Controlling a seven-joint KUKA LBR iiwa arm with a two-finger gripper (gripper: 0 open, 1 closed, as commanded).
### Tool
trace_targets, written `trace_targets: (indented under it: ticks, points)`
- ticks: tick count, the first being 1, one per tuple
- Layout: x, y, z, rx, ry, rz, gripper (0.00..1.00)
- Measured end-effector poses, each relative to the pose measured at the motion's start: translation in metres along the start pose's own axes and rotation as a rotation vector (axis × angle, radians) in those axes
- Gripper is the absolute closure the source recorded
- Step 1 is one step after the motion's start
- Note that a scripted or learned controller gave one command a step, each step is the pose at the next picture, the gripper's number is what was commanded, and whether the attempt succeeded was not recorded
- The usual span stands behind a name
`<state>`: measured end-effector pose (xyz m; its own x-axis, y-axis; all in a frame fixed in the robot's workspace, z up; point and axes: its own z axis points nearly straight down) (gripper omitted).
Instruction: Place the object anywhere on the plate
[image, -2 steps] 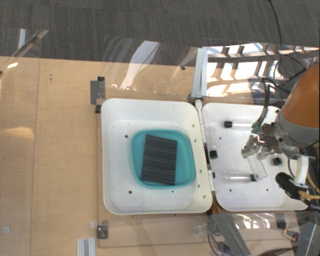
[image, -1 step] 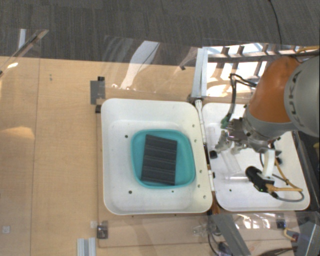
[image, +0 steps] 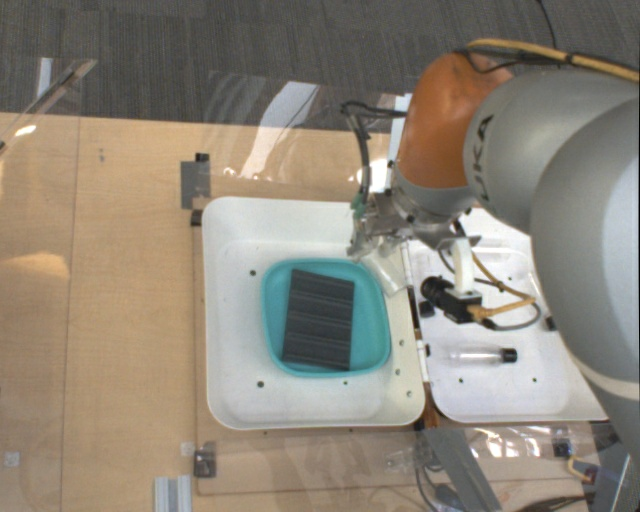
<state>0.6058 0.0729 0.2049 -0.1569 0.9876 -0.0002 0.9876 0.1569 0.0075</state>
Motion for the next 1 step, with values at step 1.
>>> trace_targets:
  ticks: [1]
  points:
    - [0.0000,0.0000,-0.0002,0.000,0.000,-0.001,0.00]
